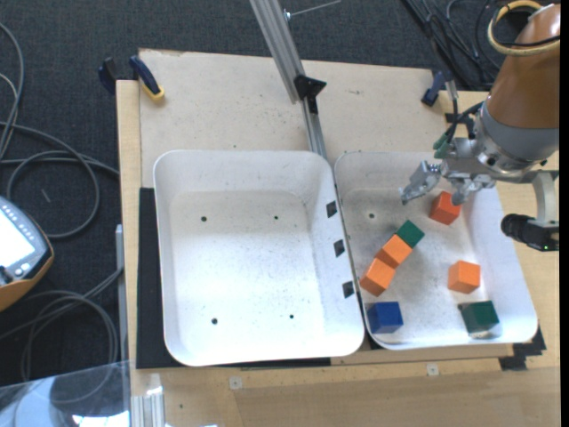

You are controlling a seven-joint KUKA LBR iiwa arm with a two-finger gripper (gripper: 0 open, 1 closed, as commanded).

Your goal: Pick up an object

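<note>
The arm [526,78] reaches in from the right, and its gripper [442,188] hangs over the far part of the right bin [520,278]. The jaws stand spread apart with nothing between them; one grey finger [418,185] points down to the left, and an orange block [444,208] lies on the bin floor just below and beside the other, close to it, though whether they touch I cannot tell

Toward the middle of the same bin a green block [410,234] and two orange blocks [385,263] lie in a slanted row, touching one another end to end. To their right, apart from the row, sits another orange block [464,276]. At the near edge a blue block [385,317] rests close to the bin's left corner, and a dark green block [480,316] rests close to its right corner

The left bin [169,238] stands just beside the right one, their rims meeting in the middle. Both sit on the wooden counter [222,96], where a metal pole [280,38] rises at a slant from behind the bins. Black cables [53,149] lie on the dark floor to the left of the counter
</note>
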